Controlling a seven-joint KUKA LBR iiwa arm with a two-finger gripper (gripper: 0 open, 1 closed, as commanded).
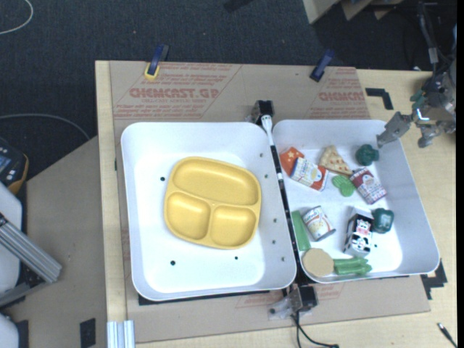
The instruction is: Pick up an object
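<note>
The right bin (413, 216) holds several small toy foods. Among them are a red and white carton (304, 170), a tan wedge (335, 160), a dark green round piece (367, 153), a red can (370, 186), a small tin (317, 223) and a cow-patterned carton (359, 235). My gripper (403, 139) hangs over the bin's far right corner, just right of the dark green piece. It is open, with one finger (391, 130) slanting down-left and nothing between the two fingers.
The left bin (145, 252) carries a yellow divided plate (212, 201). A tan disc (317, 263) and a green pod (352, 268) lie at the right bin's near edge, with a dark green floret (382, 220) beside the cow carton. Blue clamps (155, 60) hold the cardboard base.
</note>
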